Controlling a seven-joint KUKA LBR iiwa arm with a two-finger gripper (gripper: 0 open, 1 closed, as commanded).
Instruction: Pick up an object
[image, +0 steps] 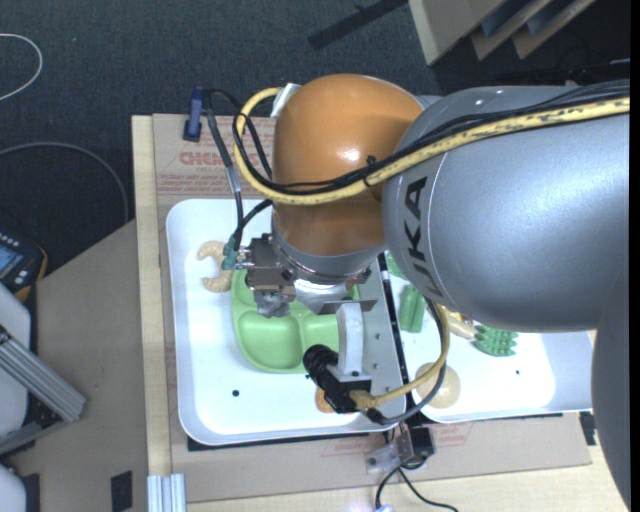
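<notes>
- arm (500, 190) enters from the right side of the view and covers much of both bins; grey casing, large orange dome above the wrist.
- yellow-and-black cable (300, 190) loops around the orange dome and runs down past the wrist to the near edge of the bench.
- gripper (272, 300) sits low over the left bin (200, 330), just above the green block; its tips are hidden by the wrist hardware, so whether they are apart, together or clamped on anything cannot be told from this angle.
- green block (272, 340), pale green with rounded corners, lies in the middle of the left bin, directly under and partly hidden by the wrist; contact with the tool cannot be judged.
- tan curved piece (213, 262) lies in the left bin near its far-left part, just beside the upper left corner of the green block.
- small orange item (327, 402) peeks out at the near edge of the left bin, under the black cable fitting; too hidden to identify.
- right bin (540, 385) holds a dark green ridged toy (494, 343) close under the arm casing, a green strip (411, 308) near the divider, and a pale round thing (444, 385) near the front.
- bench (160, 180) is light wood-coloured, with red printed lettering at its far edge.
</notes>
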